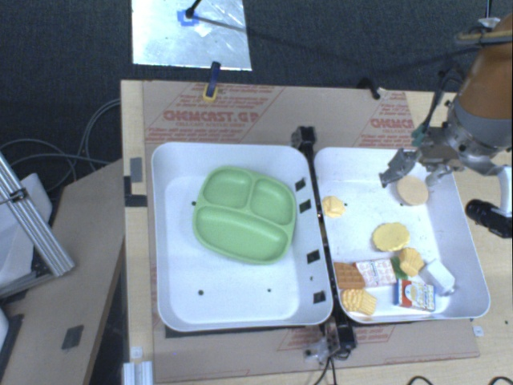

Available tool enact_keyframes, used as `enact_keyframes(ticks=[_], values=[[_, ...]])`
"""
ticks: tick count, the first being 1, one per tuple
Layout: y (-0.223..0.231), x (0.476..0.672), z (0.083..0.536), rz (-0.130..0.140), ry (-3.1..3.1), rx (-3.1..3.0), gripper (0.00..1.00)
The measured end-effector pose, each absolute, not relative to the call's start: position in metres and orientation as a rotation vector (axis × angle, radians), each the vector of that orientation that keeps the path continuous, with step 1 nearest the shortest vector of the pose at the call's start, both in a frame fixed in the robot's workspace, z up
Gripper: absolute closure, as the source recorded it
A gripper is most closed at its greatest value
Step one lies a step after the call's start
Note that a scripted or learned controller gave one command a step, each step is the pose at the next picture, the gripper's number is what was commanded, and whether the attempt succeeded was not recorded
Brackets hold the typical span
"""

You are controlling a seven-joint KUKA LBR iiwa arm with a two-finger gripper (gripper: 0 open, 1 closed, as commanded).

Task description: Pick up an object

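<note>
A green divided plate [244,215] is laid in the left bin [172,295], apart from the pickable items. These are gathered in the right bin [361,175]: a small yellow piece [333,208] near the divider, a yellow round [390,236], and packets and a waffle-like piece [358,301] crowded toward the near edge. A pale round disc [413,191] is placed at the far right, and the gripper [414,170] is held directly above it, seemingly for a grasp. The jaws are seen spread, nothing gripped. The arm is cut off at the frame edge; packet labels cannot be read.
</note>
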State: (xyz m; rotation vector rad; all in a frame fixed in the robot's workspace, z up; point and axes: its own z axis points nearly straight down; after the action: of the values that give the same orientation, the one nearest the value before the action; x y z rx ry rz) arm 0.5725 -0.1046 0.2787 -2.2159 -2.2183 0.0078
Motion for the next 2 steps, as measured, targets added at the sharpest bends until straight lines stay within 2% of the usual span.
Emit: enact_keyframes(ticks=[1, 2], values=[[-0.104, 0.574, 0.284, -0.001, -2.226, -2.219, 0.0], [-0.109, 0.566, 0.236, 0.002, -2.221, -2.22, 0.0]])
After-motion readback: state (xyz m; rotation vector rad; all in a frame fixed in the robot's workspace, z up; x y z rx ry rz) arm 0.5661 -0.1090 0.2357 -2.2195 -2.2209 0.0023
